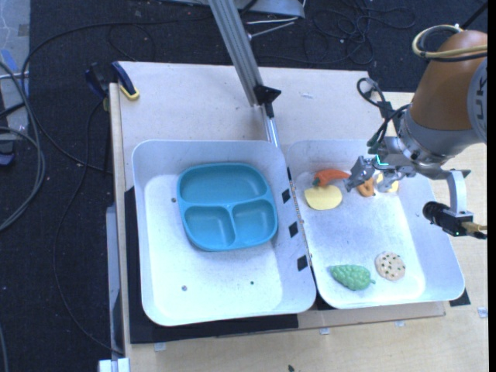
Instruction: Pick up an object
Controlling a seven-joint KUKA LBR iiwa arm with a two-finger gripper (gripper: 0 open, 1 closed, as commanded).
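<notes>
Over the right bin (434, 281), near its far edge, my jaws (364, 178) hung low, and I could not tell whether they were spread or pressed together. A small orange object (366, 187) lay right at them. Just beside it were a carrot (332, 175) and a yellow apple-like piece (323, 198). Nearer the front lay a leafy green piece (351, 276) and a cookie (390, 266). A blue divided tray (228, 206) sat in the left bin (167, 285) on the desk (186, 99).

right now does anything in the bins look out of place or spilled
Nothing stands out. The blue tray lies flat in the left bin. The yellow piece, carrot, green piece and cookie lie apart in the right bin, nothing spilled.
</notes>
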